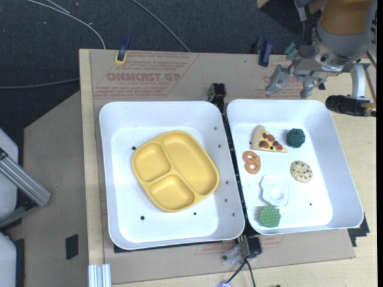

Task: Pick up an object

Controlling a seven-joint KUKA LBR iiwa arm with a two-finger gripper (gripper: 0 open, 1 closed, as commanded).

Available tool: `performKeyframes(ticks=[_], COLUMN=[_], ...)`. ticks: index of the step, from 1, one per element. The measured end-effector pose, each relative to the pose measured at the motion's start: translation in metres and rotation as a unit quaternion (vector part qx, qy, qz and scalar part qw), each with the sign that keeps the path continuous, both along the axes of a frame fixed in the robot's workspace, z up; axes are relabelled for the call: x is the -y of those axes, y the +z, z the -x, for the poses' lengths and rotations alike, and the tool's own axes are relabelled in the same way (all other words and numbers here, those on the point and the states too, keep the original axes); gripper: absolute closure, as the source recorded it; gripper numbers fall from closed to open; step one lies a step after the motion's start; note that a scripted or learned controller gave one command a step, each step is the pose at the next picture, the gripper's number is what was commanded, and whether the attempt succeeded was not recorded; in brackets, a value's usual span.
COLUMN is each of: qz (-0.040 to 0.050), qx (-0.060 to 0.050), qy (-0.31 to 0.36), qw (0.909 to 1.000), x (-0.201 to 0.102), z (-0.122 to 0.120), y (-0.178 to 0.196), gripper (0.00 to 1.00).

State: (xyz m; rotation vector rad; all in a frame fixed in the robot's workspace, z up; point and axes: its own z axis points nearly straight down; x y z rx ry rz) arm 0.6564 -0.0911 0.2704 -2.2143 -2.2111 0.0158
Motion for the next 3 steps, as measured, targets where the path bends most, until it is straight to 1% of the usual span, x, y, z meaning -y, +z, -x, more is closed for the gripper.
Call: performKeyframes(ticks=[1,2,3], qz=[0.0005,0.0008,0.0004], qx=[0.007,0.006,0.004], qy=[0.001,0.002,0.0], qw=[1.0,1.0,1.0], x=[0.0,-0.004,0.001], z=[-0.002,-0.009,-0.006], y=[0.009,-0.048,-0.11], gripper=[0.0,0.0,0.0])
